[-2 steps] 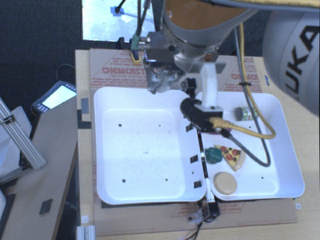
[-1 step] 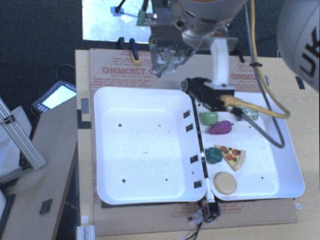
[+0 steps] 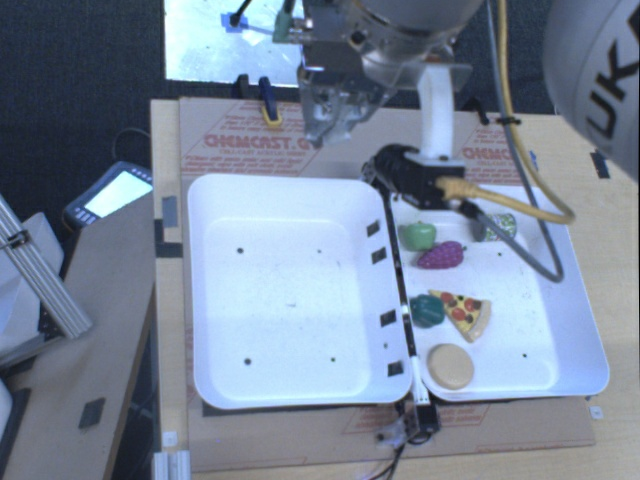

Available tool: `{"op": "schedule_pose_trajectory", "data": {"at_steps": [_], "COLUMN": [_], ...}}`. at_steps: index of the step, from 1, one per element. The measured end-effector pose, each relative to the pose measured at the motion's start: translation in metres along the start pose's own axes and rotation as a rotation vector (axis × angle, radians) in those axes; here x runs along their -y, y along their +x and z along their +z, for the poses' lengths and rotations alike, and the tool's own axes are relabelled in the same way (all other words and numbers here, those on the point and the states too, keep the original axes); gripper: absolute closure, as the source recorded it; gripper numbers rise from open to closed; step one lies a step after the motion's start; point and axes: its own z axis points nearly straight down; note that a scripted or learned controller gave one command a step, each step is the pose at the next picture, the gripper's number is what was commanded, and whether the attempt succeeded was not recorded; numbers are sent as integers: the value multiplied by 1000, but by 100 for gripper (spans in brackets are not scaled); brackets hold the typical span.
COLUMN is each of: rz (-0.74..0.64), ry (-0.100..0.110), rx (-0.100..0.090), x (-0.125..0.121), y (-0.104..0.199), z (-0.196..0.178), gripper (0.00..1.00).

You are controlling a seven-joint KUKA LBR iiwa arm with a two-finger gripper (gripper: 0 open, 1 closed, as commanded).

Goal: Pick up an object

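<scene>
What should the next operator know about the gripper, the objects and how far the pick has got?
Gripper: raised above the bench behind the bins, nothing visible between its fingers.
Right bin: green toy, purple grapes, teal piece, pizza slice, tan round disc, and a small greenish item by the yellow cable.
Done: nothing lifted yet.
Left: choose an object, descend, grasp, lift.

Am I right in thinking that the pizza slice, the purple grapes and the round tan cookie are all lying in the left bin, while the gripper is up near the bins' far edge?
Not quite: the camera view shows the pizza slice, the purple grapes and the round tan cookie lying in the right bin, not the left bin. The gripper is indeed up near the bins' far edge.
</scene>
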Motion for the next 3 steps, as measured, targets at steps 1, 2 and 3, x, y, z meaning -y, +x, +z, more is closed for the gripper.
{"op": "schedule_pose_trajectory", "data": {"at_steps": [1, 2, 3], "rz": [0, -2, -3], "ry": [1, -2, -1], "rx": [0, -1, -1], "x": [0, 0, 0], "y": [0, 0, 0], "z": [0, -11, -11], "gripper": [0, 100, 0]}}
